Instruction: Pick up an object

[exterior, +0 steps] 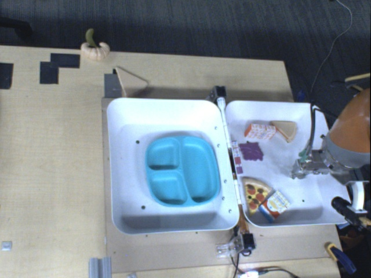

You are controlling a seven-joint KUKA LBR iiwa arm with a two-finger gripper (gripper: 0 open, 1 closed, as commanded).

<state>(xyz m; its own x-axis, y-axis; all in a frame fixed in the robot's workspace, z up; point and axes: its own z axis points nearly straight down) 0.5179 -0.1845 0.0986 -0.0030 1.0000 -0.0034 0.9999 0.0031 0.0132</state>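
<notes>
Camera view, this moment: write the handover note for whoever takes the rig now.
Gripper: over the right bin, toward its right side, above bare bin floor; nothing seen between its fingers.
Right bin holds a purple piece, a red-and-white packet, a tan wedge, a pizza slice and a small carton.
Left bin holds a blue divided tray.
Done: nothing picked up.
Left: choose an object, close on it, lift it.
</notes>
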